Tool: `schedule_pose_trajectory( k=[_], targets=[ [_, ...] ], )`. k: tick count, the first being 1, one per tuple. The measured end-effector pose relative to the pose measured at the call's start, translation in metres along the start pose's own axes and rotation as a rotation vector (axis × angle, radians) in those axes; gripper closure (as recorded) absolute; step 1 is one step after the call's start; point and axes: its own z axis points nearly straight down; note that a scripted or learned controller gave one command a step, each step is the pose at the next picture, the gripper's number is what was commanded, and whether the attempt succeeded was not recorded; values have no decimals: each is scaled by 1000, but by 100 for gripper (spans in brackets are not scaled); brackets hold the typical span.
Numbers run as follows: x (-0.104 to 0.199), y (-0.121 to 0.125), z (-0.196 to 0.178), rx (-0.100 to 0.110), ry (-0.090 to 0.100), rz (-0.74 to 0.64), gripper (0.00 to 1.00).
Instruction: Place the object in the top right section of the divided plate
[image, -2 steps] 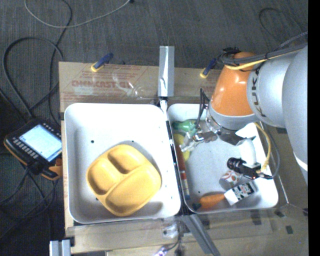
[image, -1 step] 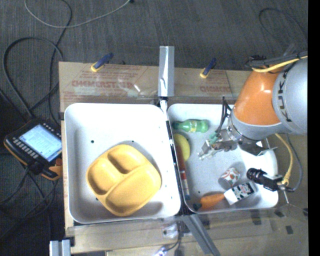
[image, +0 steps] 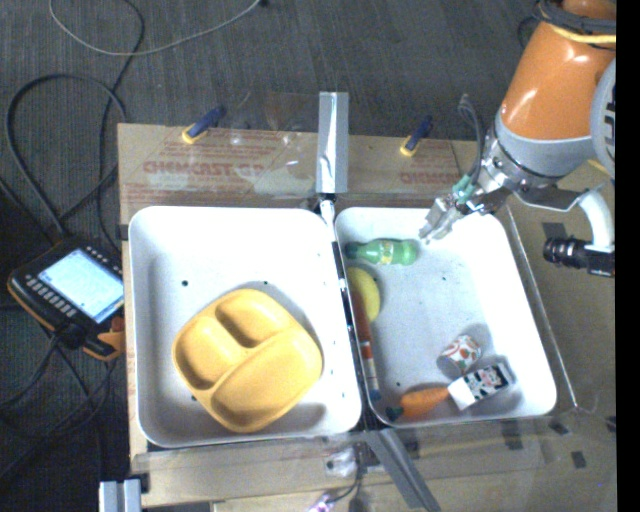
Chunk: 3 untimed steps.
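My end effector (image: 437, 222) hangs over the right bin's (image: 520, 300) far edge, fingers slightly apart I think, gripping nothing. Just beside it lies a glossy green bottle (image: 385, 252) on its side. The yellow divided plate (image: 248, 357), smooth plastic with 3 rounded sections, sits in the left bin (image: 160, 250). Also in the right bin: a banana (image: 366, 292), a carrot (image: 424, 402), a small printed box (image: 483, 381).

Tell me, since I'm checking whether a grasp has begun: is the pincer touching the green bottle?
Apart. The camera view shows the pincer up and to the right of the green bottle, with bare white bin floor between them.
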Motion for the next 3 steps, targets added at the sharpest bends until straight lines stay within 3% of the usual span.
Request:
schedule_pose_trajectory(
  k=[1, 2, 3],
  targets=[
    [27, -83, 22, 3, 0, 32, 100],
    [108, -52, 58, 4, 4, 211, 100],
    [93, -70, 134, 5, 5, 236, 100]
  ],
)
